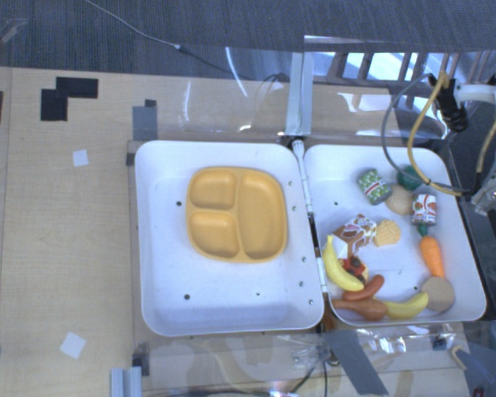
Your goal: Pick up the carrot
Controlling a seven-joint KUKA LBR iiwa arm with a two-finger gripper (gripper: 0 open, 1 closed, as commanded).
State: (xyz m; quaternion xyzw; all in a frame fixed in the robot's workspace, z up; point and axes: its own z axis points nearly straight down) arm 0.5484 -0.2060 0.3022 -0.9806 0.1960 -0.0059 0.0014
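Observation:
The carrot [431, 256] is a small orange toy with a green top. It lies in the right bin [339, 168], close to the right wall, its green end pointing to the far side. A red and white can [424, 209] stands just beyond it. A brown rounded toy [437, 293] sits just in front of it. Nothing covers the carrot.
The right bin also holds a green can [371, 185], a yellow corn piece [387, 233], two bananas [339, 268], red sausages [362, 308] and a small figure [357, 231]. A yellow divided plate [235, 213] lies in the left bin [161, 246]. Yellow and black cables [413, 131] hang over the right bin's far corner.

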